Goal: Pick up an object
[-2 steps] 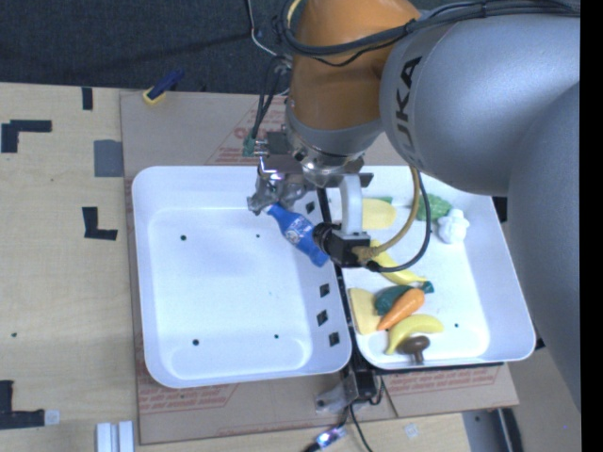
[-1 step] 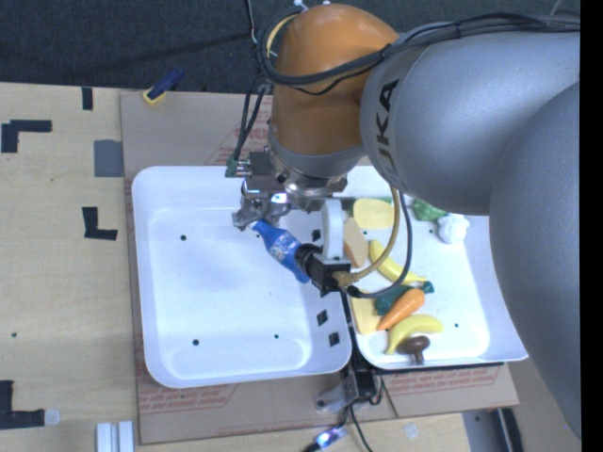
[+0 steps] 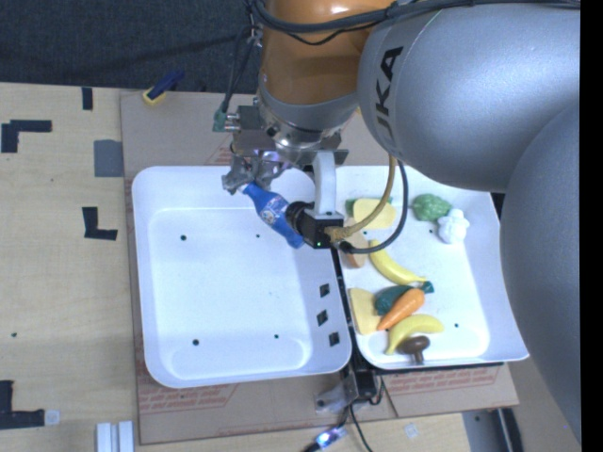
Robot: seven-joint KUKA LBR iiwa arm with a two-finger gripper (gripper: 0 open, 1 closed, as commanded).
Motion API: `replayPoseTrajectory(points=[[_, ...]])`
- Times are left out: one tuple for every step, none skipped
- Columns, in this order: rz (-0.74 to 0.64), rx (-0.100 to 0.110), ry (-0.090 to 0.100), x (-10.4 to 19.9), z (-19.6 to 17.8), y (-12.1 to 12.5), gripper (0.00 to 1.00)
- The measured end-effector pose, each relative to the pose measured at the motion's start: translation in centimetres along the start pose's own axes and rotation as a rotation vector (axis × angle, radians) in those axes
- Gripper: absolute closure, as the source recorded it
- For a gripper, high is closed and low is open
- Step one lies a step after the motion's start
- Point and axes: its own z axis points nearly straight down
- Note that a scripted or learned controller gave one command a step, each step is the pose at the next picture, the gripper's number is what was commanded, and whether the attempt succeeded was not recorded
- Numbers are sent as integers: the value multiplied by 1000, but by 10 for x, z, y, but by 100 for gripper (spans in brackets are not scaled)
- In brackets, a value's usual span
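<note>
I see the grey two-finger gripper above the left shallow white bin, near its back rim; its fingers clamp the blue plastic object, lifted clear.

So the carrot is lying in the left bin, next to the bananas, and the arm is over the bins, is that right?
Not quite. The carrot lies in the right bin, not the left one. The camera view shows it there next to the bananas, with the arm over the bins.
</note>
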Motion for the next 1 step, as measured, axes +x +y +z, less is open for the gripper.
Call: replayPoseTrajectory(points=[[-2,-4,2,47,-82,15,100]])
